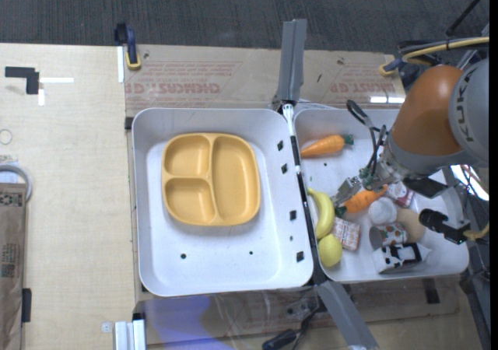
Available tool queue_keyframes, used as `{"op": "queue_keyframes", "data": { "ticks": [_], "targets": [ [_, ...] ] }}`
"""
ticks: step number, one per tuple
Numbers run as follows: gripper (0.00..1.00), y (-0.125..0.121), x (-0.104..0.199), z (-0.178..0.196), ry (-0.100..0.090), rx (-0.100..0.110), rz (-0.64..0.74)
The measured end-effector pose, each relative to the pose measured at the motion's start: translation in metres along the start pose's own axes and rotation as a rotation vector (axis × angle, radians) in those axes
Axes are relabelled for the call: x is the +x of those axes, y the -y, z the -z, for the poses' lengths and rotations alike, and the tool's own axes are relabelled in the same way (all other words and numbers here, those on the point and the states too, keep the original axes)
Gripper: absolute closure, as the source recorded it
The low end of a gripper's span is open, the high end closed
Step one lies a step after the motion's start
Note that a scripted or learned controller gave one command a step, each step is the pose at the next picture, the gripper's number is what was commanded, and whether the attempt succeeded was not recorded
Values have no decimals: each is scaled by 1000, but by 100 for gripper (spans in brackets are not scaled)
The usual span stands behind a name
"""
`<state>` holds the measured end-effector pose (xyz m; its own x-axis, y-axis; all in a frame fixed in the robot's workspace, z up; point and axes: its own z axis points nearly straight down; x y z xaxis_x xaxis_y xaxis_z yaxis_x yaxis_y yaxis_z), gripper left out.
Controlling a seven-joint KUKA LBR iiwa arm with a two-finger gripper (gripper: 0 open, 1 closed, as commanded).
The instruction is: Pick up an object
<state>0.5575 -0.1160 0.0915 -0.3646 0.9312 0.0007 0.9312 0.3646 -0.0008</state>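
Observation:
My gripper (354,185) is low in the right bin (436,269), reaching in from the right under the arm's orange band (424,119). A small orange carrot piece (362,201) lies right at the gripper's tip; whether it is touched or held is unclear. A larger carrot (321,146) lies at the bin's back left. A banana (322,212) and a yellow fruit (330,250) rest against the left wall. Beside them sits a small packet (348,233).
The left bin (148,208) holds a yellow divided plate (210,179). Under the arm in the right bin are a white round item (382,212), a beige egg-shaped item (410,224) and a black-and-white item (401,255). A grey divider post (292,61) stands between the bins.

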Motion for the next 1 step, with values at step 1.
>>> {"op": "queue_keyframes", "data": {
  "ticks": [1],
  "targets": [
    [0,13,13,2,6,-4,-84]
  ]
}}
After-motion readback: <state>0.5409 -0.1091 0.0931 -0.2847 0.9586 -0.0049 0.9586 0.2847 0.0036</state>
